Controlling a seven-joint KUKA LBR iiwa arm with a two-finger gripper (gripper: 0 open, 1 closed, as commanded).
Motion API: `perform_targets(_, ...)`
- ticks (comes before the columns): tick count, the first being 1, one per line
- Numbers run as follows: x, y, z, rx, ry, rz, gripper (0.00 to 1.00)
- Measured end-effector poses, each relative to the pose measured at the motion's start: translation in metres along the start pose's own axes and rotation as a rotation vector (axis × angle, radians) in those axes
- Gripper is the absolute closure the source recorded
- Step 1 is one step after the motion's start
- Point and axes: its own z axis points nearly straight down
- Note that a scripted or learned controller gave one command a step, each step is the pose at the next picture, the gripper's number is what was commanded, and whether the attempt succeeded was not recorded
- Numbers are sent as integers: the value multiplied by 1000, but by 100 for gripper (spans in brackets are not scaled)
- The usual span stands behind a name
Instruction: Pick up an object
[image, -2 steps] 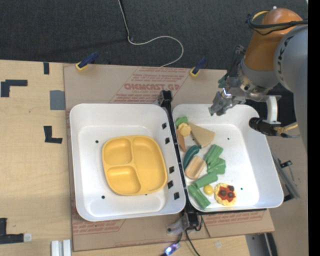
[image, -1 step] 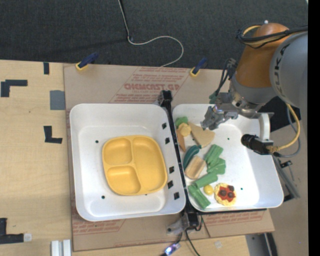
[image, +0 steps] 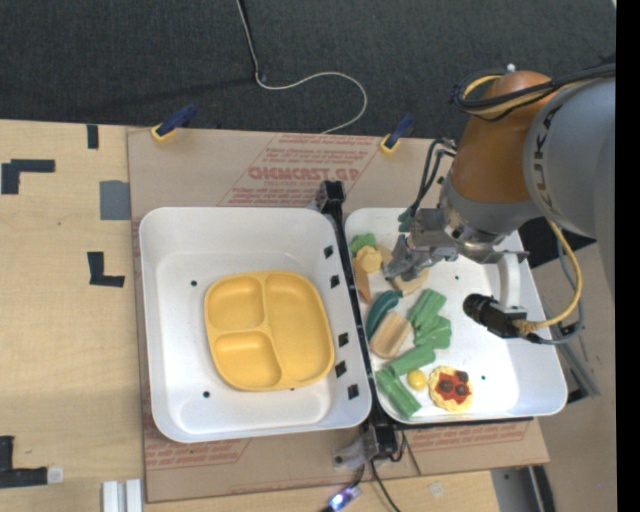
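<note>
My gripper (image: 403, 266) hangs low over the upper left part of the right bin (image: 535, 390), just above the toy food. Beneath and beside it lie a pale yellow piece (image: 369, 260), a small green piece (image: 361, 242) and green bean-like pieces (image: 430, 312). A tan bread-like piece (image: 390, 336), a yellow corn piece (image: 416, 380) and a small pizza (image: 451, 388) lie nearer the front. The grey arm with its orange band (image: 497, 140) comes in from the upper right. Nothing is visible between the fingers.
The left bin (image: 170, 240) holds a yellow divided plate (image: 268, 330). A black divider (image: 340, 290) runs between the bins. A black cylindrical fitting (image: 490, 314) hangs over the right bin. Both bins rest on cardboard (image: 290, 165), with a white cable (image: 300, 80) behind.
</note>
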Motion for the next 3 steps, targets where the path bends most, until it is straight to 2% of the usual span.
perform_targets(1, 43, -30, -9, 0, 2, -3, 100)
perform_targets(3, 45, -43, -13, -1, 0, 1, 100)
